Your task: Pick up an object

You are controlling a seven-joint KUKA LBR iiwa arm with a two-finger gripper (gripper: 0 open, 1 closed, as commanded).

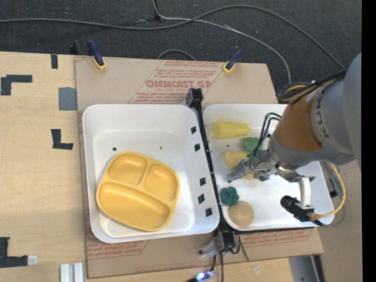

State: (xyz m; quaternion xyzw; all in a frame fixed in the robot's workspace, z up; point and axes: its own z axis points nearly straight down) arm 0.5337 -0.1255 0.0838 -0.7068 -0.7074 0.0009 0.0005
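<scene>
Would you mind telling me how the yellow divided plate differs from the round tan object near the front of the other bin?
The yellow divided plate lies in the left bin; the round tan object lies in the right bin. The plate is far larger, taking much of its bin's floor, while the tan object is small. The plate is bright yellow with three compartments; the tan object is a plain pale lump. Both rest apart from the gripper.

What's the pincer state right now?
Pincer: cannot be told; it sits low in the right bin, by a yellow piece.
</scene>
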